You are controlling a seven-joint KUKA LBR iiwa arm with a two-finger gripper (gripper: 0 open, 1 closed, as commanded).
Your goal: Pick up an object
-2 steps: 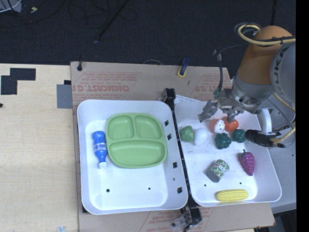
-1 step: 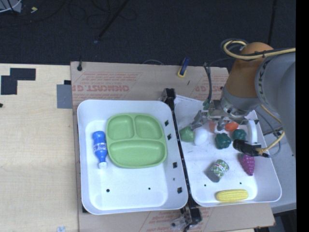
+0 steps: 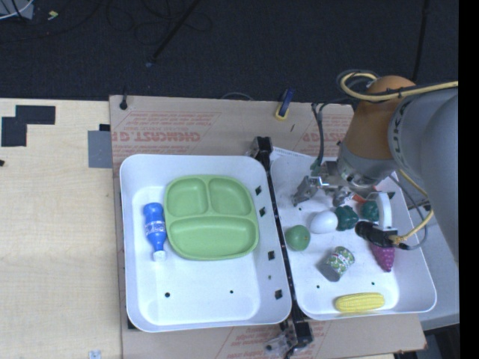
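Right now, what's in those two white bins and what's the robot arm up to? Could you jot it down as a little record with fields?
left bin: green plate with three compartments; blue bottle lying beside the plate
right bin: green ball, white egg, small can, corn cob, purple item, dark green items near the gripper
arm: reaching in from the right over the right bin's far end
gripper: low above the white egg; grasp cannot be told

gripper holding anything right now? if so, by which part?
Cannot tell. The gripper is low in the right bin, just above the white egg and green ball; nothing is clearly seen held.
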